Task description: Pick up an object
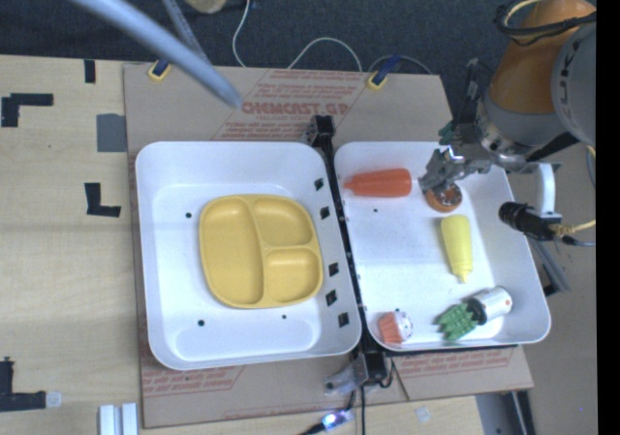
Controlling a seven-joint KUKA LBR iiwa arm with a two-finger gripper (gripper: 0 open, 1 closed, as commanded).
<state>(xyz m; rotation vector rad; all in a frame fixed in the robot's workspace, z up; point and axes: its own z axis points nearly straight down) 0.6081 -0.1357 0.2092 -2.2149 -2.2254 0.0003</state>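
White plastic forms both shallow bins on the worktop; the left bin point(155, 230) carries a yellow divided plate point(260, 251), and the right bin point(528, 278) carries the candidate objects. The end effector point(444, 174) sits low over the upper part of the right bin, directly above a small round brown object point(446, 197), with an orange carrot point(379, 183) just beside it to the left. Whether it is spread or closed cannot be told from this angle, and no object is visibly gripped. A yellow bottle-shaped item point(457, 246) lies below it, well clear. Probable faults: the brown object is small and partly hidden, so a closing stroke may miss or push it aside; the adjacent carrot may be struck and rolled; proximity to the bin's upper wall may obstruct one side of the descent.
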